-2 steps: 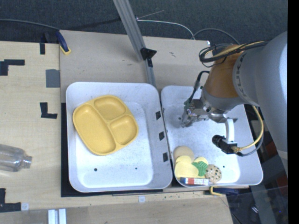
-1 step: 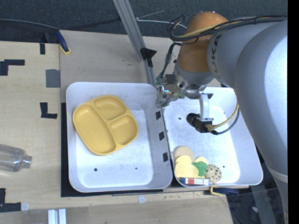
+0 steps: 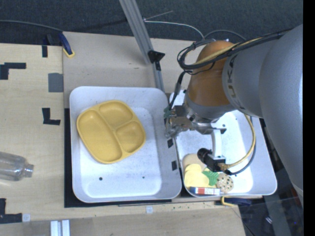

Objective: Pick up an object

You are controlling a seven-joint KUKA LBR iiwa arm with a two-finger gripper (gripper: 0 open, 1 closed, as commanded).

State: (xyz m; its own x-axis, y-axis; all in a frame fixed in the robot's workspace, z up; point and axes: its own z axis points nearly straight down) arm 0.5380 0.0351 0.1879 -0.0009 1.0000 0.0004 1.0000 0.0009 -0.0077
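Yellow plastic: one divided plate (image 3: 110,130), three compartments, lies flat in the left bin (image 3: 118,183), toward its 10 o'clock corner. Two white bins on the pale wood surface (image 3: 29,141), side by side, rims touching at centre.

Right bin (image 3: 261,181): a small cluster at its 7 o'clock corner. Counted there: one pale yellow rounded piece (image 3: 193,172), one green piece (image 3: 212,177), one tan disc with dark dots (image 3: 225,182), one flat red-and-white item (image 3: 205,191) against the near rim. They touch or overlap.

The arm (image 3: 266,73) comes in from 3 o'clock and covers most of the right bin. The tool (image 3: 173,124) sits over the shared rim, at 12 o'clock from the cluster and apart from it. Cannot tell from here whether it is apart or together; no object visible in it.

Around: one clear bottle (image 3: 15,166) lying on the surface at 9 o'clock, one slanted metal rail (image 3: 138,26) at 12 o'clock, several black tape marks (image 3: 48,116) on the left.
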